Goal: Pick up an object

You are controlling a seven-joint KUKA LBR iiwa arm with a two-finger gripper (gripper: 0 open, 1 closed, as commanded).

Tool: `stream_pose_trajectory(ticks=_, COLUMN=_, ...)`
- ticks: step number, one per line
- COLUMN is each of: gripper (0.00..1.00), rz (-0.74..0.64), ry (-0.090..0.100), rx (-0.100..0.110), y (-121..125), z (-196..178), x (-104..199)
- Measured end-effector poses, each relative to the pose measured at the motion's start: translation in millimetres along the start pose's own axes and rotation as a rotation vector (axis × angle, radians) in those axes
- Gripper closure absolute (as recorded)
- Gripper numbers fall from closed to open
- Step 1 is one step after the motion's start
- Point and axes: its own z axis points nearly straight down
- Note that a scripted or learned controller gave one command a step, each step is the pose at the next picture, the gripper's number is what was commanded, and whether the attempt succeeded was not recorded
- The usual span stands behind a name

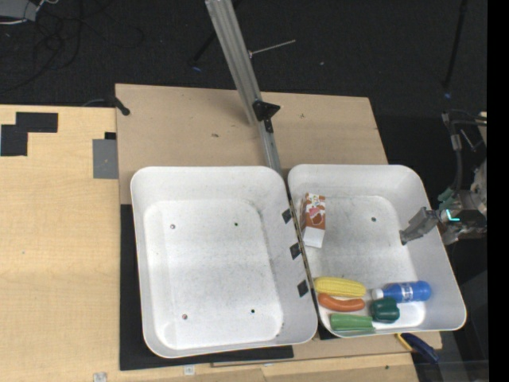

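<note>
pale wooden bench (56, 213) bears two glossy white bins (215, 333); tool (415, 228) over right rim, opening unclear.

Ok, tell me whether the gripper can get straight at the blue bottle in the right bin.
Probably yes. The gripper sits at the right bin's right rim, and the blue bottle lies uncovered below it; only the green object crowds its left end.

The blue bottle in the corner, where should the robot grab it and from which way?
Probably around the middle of the blue bottle, coming straight down from above. It lies on its side in the right bin, so its round body faces up. Fingers would best close across its narrow width, since the green thing crowds its cap end.
</note>
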Motion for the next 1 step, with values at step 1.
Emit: stream_pose_trajectory(ticks=1, gripper=0.00, rz=0.002, ry=-0.001, rx=-0.004, y=0.5, z=-1.6, x=-0.7)
